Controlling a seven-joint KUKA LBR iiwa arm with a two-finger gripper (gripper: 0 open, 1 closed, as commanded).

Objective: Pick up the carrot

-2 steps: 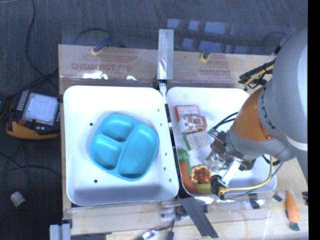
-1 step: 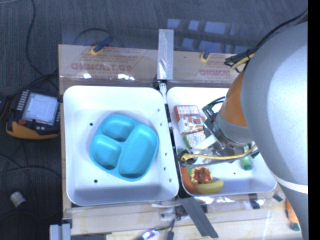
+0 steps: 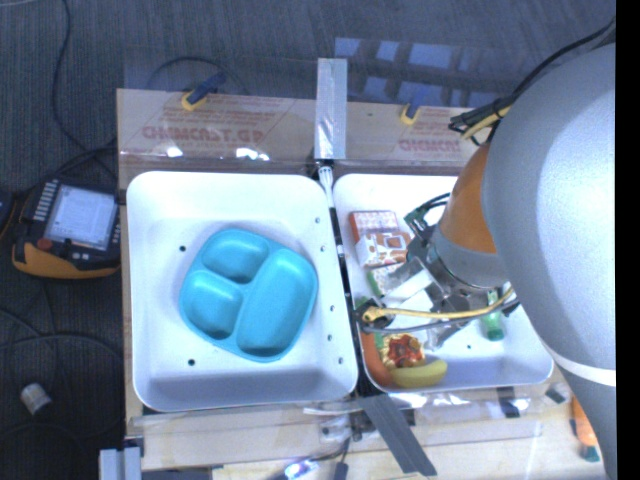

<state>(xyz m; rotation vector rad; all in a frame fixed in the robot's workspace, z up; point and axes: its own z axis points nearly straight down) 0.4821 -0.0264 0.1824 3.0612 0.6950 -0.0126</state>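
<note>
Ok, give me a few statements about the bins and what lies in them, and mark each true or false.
1. The blue divided plate lies in the left bin. True.
2. The small box lies in the left bin. False: it lies in the right bin.
3. The banana lies near the right bin's front edge. True.
4. The arm reaches over the left bin. False: it hangs over the right bin.
</note>
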